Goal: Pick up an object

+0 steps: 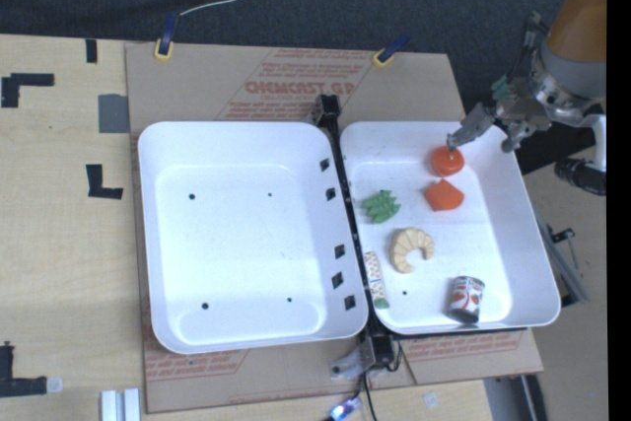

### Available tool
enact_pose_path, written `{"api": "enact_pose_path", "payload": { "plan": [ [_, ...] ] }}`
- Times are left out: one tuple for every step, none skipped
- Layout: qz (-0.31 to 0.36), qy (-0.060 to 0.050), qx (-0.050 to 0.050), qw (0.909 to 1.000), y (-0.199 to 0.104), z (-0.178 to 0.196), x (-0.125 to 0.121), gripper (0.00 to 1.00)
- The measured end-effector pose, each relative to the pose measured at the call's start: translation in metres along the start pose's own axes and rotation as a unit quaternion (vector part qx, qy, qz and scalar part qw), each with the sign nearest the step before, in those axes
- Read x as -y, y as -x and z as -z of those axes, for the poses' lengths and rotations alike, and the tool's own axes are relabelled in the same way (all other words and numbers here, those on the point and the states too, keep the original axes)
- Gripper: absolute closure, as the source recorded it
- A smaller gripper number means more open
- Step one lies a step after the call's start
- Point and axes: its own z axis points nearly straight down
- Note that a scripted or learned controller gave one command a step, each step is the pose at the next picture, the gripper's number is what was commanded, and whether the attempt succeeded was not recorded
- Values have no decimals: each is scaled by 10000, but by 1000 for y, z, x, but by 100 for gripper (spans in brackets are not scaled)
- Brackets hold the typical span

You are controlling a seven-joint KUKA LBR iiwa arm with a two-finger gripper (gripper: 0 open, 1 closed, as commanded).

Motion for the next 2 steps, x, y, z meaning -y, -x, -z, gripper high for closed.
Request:
{"api": "enact_pose_path", "payload": {
  "plan": [
    [24,70,14,10000,-31,101,-49,0],
    [12,103,20,9999,-53,295,-31,0]
  ]
}}
